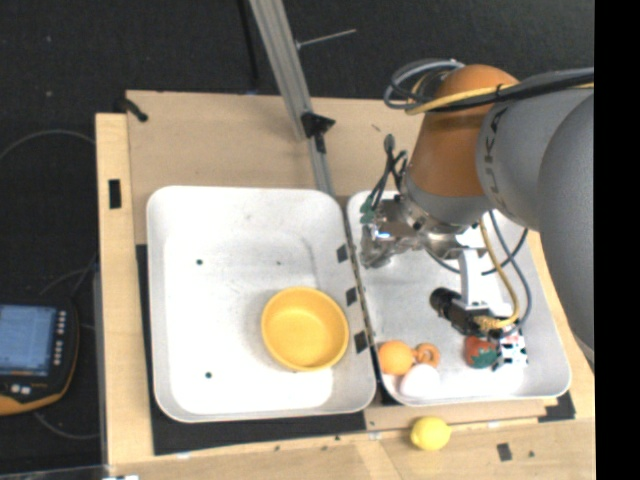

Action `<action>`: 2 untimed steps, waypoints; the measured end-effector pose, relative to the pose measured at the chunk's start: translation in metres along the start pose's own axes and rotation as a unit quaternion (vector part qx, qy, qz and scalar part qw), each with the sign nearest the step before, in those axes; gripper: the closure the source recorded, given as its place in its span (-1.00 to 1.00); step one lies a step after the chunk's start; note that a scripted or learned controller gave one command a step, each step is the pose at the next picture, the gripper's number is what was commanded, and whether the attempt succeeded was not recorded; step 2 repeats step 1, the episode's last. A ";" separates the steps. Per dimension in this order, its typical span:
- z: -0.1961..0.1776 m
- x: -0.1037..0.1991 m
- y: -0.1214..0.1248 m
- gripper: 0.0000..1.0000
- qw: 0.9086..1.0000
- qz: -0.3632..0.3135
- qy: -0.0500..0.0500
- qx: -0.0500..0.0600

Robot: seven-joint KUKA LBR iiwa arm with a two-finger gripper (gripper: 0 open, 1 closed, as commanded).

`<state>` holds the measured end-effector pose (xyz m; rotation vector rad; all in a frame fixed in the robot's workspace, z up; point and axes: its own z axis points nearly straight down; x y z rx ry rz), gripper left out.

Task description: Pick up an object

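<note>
My gripper (374,246) hangs over the left side of the right bin (545,368), close to the wall between the two bins. The grey and orange arm above hides much of that bin. At the bin's front lie an orange ball (395,356), a white round object (421,380) touching it, and a small orange piece (429,353) just behind. A red and green object (480,351) lies further right. All of these sit well in front of the gripper, apart from it. A yellow bowl (304,328) stands upright in the left bin (200,268).
A yellow lemon-like object (430,433) lies on the wooden bench outside the bins, in front of the right one. A slanted metal rail (285,68) rises behind the bins. A handheld screen (30,353) rests at the far left, off the bench.
</note>
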<state>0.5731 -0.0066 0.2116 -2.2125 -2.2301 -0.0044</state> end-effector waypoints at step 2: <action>-0.014 0.060 0.016 1.00 1.000 -0.001 0.000 0.000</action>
